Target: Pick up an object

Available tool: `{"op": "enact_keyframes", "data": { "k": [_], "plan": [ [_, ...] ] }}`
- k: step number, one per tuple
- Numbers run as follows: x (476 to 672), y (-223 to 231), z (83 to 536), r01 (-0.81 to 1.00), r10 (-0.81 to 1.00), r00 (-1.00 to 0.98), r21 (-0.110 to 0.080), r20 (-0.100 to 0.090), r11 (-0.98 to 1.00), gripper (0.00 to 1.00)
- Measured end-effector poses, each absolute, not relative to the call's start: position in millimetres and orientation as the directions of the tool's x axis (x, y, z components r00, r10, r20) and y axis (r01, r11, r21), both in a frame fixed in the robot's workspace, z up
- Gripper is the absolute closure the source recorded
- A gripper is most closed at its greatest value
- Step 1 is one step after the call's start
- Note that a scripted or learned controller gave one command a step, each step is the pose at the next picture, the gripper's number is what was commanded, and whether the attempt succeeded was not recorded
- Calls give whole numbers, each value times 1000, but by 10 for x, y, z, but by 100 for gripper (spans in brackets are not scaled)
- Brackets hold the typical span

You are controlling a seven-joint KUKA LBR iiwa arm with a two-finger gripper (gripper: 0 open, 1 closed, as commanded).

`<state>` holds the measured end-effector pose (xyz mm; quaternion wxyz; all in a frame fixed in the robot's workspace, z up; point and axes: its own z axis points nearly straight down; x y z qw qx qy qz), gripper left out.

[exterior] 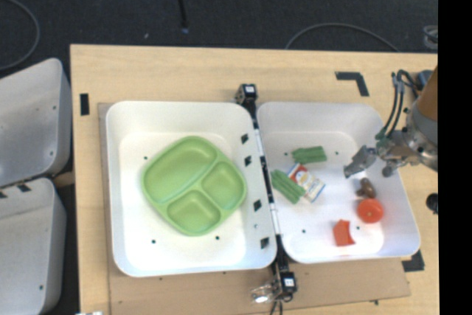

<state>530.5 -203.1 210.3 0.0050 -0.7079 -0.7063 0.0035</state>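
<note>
A grey arm reaches in from the right over the right bin (pixel 391 236), its gripper (pixel 371 164) hanging above the bin's right side with the two fingers spread apart and nothing between them. Just below it lie a small brown object (pixel 366 189) and an orange round object (pixel 370 211), with a red block (pixel 343 233) nearer the front wall. Toward the bin's left side sit two green pieces (pixel 309 155) (pixel 285 186) and a small white-and-red packet (pixel 306 181) — the packet touching the lower green piece. The left bin (pixel 125 247) holds a light green divided plate (pixel 193 184), resting flat near its middle — three compartments facing up
</note>
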Motion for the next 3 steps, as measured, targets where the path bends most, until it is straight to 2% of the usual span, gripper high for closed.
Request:
{"op": "enact_keyframes", "data": {
  "k": [1, 2, 3],
  "plan": [
    [5334, -2027, 2173, 1000, 1000, -1, 0, -1, 1, 0],
    [5387, -2093, 1580, 1000, 1000, 1, -2, -1, -1, 0],
    [5406, -2106, 1082, 1000, 1000, 1, 5, -4, -1, 0]
  ]
}}
